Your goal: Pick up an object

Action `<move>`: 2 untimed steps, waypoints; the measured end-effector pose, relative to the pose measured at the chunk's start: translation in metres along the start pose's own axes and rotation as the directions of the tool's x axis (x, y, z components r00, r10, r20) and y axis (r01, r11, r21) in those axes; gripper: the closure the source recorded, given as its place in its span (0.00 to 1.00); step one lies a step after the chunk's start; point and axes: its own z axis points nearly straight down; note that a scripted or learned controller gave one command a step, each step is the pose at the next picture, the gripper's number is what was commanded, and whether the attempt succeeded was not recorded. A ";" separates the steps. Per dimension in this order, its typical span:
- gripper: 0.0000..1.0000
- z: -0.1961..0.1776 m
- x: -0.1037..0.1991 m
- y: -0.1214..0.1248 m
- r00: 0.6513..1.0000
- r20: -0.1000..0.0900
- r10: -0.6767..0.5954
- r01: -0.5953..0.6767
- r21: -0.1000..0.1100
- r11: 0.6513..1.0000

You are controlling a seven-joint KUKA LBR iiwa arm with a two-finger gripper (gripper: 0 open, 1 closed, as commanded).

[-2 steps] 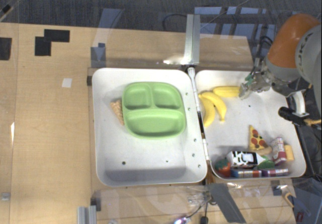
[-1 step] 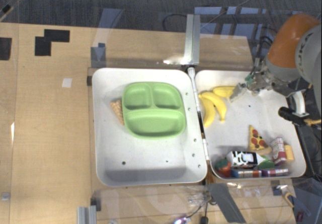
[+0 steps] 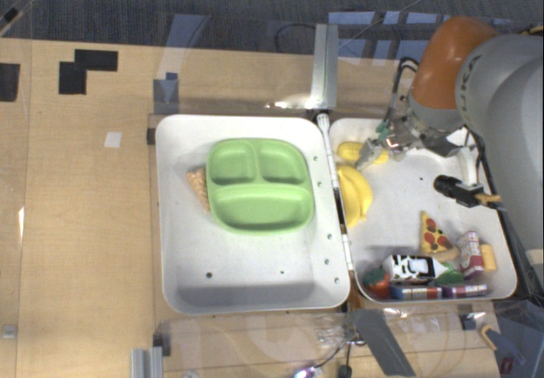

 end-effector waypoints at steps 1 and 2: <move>1.00 -0.009 0.001 -0.001 1.000 -0.004 -0.005 0.005 0.007 1.000; 1.00 -0.099 0.079 0.023 0.990 -0.001 0.140 -0.140 -0.019 0.990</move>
